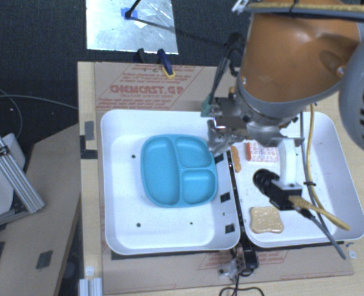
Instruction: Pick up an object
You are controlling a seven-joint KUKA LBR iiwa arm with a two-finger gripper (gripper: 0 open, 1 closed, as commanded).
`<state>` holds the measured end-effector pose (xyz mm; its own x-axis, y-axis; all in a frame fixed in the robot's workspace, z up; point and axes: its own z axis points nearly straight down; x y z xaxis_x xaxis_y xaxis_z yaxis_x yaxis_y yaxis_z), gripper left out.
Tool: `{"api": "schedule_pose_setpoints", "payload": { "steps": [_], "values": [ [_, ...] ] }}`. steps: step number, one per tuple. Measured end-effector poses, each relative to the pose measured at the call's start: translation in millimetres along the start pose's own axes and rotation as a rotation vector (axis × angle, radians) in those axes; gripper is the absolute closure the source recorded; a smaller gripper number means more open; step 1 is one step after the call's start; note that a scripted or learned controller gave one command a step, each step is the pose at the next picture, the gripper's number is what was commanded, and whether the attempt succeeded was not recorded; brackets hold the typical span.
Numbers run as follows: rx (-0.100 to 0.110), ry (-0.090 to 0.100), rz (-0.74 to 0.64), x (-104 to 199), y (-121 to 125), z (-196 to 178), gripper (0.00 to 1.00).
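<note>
My gripper (pixel 218 135) hangs under the big orange and grey wrist, over the inner edge of the two bins, just above the blue plate's far right corner. A blue three-part plate (pixel 179 170) lies in the left bin (pixel 123 227). In the right bin (pixel 342 165), a thin orange stick (pixel 235 159) lies along the divider, right below the gripper. A small red and white piece (pixel 258 152) sits beside it, partly hidden by the wrist. A tan slice of toast (pixel 266 219) lies flat near the front edge. Nothing is seen between the fingers.
A brown cardboard sheet (pixel 145 88) lies under the bins, with a blue clip (pixel 165 60) at its far edge. A shiny metal sheet (pixel 129 17) lies beyond it. An aluminium frame (pixel 9 171) stands at the left.
</note>
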<state>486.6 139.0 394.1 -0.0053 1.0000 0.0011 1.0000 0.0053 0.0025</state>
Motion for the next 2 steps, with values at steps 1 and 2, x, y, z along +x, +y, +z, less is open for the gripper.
{"api": "schedule_pose_setpoints", "payload": {
  "steps": [1, 2],
  "values": [
    [0.0, 0.0, 0.004, -1, 0, 0, 0.0],
    [-0.003, 0.001, 0.001, -1, 1, -11, 1.0]
  ]
}}
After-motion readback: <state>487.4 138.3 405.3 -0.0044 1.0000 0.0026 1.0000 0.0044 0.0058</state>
